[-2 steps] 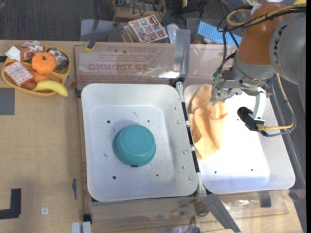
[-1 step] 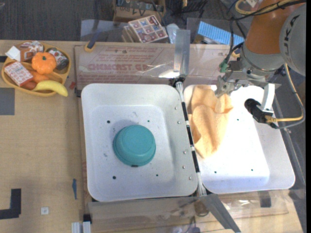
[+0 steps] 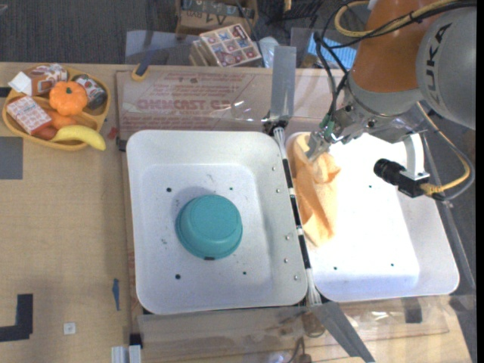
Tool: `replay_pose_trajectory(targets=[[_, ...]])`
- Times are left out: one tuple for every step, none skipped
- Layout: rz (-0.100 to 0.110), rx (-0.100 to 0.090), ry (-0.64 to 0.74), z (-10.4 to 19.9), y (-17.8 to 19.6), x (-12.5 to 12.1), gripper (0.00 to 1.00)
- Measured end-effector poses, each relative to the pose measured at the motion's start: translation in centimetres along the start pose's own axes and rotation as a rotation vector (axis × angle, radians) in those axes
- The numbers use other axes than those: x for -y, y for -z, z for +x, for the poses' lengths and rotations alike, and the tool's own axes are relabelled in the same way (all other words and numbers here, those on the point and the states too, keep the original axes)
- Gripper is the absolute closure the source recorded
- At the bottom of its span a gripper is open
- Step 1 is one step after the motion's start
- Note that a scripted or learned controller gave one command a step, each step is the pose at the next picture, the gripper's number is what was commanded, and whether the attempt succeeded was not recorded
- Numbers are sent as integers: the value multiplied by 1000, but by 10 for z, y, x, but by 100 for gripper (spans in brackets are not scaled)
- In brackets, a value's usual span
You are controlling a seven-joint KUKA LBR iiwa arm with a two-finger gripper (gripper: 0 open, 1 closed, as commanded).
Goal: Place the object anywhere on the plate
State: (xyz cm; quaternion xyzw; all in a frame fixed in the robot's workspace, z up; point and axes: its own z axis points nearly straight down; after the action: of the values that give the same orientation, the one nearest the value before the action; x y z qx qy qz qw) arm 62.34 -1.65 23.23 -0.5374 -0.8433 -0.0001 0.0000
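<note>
A teal round plate (image 3: 209,226) lies in the left white bin (image 3: 151,165), a little left of its middle. An orange, crumpled cloth-like object (image 3: 315,199) stretches along the left wall of the right white bin (image 3: 393,240). My gripper (image 3: 323,139) is at the top end of that object, near the bin's back left corner. Its fingers are shut on the object's upper tip, which rises to a point between them. The rest of the object still rests on the bin floor.
The grey and orange arm (image 3: 401,44) reaches in from the upper right, above the right bin's back edge. A black cylindrical part (image 3: 393,174) with cables hangs over the right bin. A yellow bowl of toy food (image 3: 57,108) sits on the bench at far left.
</note>
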Motion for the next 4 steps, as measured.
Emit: replay_pose_trajectory(targets=[[-1, 0, 399, 47, -7, -3, 100], [-4, 2, 795, 98, -8, -25, 100], [-4, 2, 1130, 140, -13, -30, 100], [-6, 4, 1138, 190, -8, -41, 100]])
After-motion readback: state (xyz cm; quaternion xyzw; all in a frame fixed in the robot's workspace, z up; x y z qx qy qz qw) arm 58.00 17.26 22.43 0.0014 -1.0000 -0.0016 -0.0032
